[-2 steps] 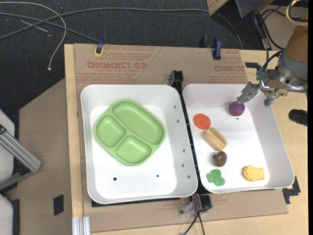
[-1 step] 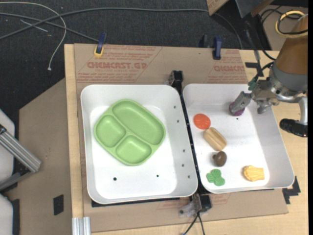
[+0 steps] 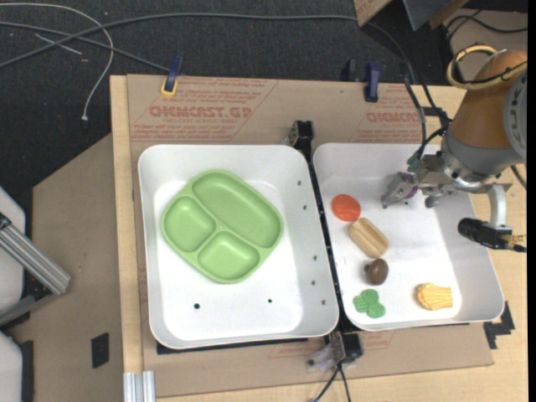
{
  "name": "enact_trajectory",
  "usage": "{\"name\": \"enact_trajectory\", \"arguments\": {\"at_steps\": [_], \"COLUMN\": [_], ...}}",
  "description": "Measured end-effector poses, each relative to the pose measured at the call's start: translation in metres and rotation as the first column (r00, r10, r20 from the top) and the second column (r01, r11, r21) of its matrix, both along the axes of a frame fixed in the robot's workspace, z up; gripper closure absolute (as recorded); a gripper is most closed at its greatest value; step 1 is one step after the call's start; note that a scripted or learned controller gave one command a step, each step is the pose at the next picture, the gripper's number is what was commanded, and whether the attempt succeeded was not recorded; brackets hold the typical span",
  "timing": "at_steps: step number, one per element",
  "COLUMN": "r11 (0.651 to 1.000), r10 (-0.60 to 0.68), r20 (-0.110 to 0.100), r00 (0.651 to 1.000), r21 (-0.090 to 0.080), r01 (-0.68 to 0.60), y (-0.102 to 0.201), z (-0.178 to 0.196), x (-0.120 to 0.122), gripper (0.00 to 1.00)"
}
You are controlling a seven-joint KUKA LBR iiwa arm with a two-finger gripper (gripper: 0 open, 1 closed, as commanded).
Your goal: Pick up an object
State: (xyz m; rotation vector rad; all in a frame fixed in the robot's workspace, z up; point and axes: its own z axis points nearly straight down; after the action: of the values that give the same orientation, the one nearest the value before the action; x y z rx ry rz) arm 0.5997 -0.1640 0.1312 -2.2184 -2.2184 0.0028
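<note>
The orange ball (image 3: 346, 207) is lying in the right bin (image 3: 469, 308) just beside the pincer (image 3: 412, 188), toward its lower left, with the tan roll (image 3: 368, 237) slanting beyond it, while the pincer is hanging open, gripping nothing.

Cardboard sheet (image 3: 209, 107) reads "CHEMCAST GP".

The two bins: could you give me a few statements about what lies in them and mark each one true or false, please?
1. The green divided plate lies in the left bin. True.
2. The orange ball lies in the left bin. False: it lies in the right bin.
3. The yellow toy sits near the right bin's front. True.
4. The gripper hangs over the plate. False: it hangs over the right bin.
</note>
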Motion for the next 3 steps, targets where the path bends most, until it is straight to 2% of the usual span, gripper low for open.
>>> {"name": "enact_trajectory", "arguments": {"at_steps": [1, 2, 3], "r11": [1.000, 1.000, 1.000], "r10": [0.001, 0.000, 0.001], "r20": [0.002, 0.005, 0.009], "r00": [1.000, 1.000, 1.000], "r21": [0.000, 0.000, -0.003], "r01": [-0.001, 0.000, -0.001], "y": [0.001, 0.001, 0.008], "z": [-0.047, -0.035, 0.023], "x": [0.000, 0.001, -0.003], "gripper": [0.00, 1.00, 1.00]}}
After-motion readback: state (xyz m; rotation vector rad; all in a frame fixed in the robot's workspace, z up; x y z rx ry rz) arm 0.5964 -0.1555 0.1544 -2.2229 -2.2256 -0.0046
